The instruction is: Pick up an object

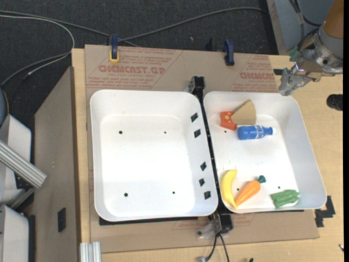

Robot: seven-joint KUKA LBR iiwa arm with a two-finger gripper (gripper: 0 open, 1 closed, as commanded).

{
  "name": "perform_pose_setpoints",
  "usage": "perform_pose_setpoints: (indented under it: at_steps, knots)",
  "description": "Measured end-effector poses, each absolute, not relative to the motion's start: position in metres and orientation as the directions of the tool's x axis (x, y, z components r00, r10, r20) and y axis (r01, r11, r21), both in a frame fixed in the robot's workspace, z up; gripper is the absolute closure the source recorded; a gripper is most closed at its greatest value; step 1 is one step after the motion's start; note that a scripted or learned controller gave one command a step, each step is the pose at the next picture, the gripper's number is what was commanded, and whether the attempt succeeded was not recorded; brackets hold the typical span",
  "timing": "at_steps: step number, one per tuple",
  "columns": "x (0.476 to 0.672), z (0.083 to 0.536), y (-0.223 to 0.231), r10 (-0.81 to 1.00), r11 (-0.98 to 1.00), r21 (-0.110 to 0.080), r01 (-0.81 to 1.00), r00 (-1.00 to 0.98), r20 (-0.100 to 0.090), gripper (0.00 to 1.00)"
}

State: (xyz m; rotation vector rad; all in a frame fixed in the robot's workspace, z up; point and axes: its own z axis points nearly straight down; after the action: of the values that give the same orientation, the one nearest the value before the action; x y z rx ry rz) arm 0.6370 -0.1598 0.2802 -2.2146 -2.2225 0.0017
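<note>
The right bin (305, 146) holds a blue bottle (254, 131) lying on its side, a tan wedge (245, 113) and a small red block (227, 120) near its back. Along its front lie a yellow banana (228, 187), an orange carrot (248, 191) and a green object (285, 198). My gripper (287, 85) hangs at the back right corner of this bin, above its rim, well apart from all the objects. Nothing shows between its fingers.
The left bin (103, 152) sits beside the right one, with a row of black clips along the shared divider (203, 146). Blue and yellow clamps (114, 48) pin the cardboard base at the back. Cables cross the dark floor behind.
</note>
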Motion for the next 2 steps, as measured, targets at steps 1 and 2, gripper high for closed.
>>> perform_pose_setpoints:
  at_steps: [1,2]
  knots:
    - [0.620,0.283,-0.109,1.000,0.006,-0.003,1.000,-0.006,0.002,1.00]
    - [0.602,0.263,-0.057,1.000,0.006,-0.005,1.000,-0.006,0.003,1.00]
